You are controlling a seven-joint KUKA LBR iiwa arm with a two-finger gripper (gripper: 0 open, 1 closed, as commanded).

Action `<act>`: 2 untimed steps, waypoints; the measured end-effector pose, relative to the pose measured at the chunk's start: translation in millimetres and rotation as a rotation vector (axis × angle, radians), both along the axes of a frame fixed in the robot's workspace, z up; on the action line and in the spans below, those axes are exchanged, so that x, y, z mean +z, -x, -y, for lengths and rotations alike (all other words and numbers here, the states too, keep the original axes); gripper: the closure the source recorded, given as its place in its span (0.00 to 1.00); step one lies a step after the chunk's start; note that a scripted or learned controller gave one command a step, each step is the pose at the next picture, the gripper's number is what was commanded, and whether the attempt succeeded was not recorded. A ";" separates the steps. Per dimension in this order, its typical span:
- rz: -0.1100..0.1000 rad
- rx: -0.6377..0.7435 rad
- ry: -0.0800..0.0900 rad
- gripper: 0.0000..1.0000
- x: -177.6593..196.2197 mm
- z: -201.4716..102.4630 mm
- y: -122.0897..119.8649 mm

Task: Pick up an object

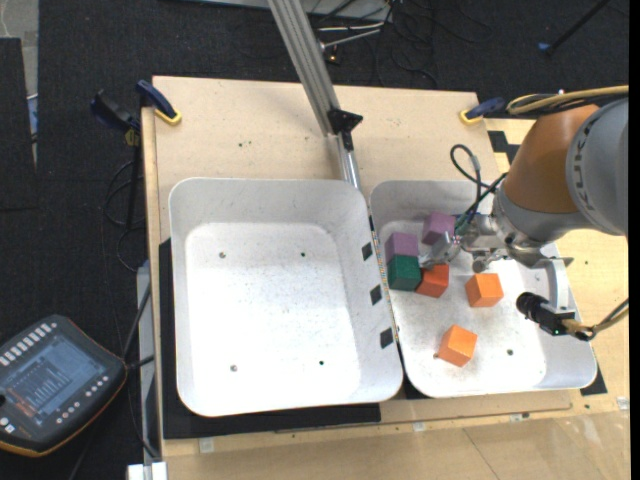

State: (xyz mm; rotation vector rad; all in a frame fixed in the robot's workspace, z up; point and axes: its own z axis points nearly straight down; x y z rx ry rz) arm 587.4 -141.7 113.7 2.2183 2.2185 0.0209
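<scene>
Wooden bench carries two white bins (side by side).

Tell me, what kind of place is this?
Probably a robotics lab test bench: a grey arm with an orange band reaches over two shallow white plastic bins, small coloured blocks lie in one, and a handheld control pendant sits nearby.

Bright even overhead light; white bins near overexposed; soft short shadows; dark floor surround; sharp focus.
</scene>
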 end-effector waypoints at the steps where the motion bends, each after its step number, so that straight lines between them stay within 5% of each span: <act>1: 0.012 0.001 0.008 1.00 14.7 2.5 -2.5; 2: -0.005 0.003 0.009 1.00 77.9 0.0 -8.6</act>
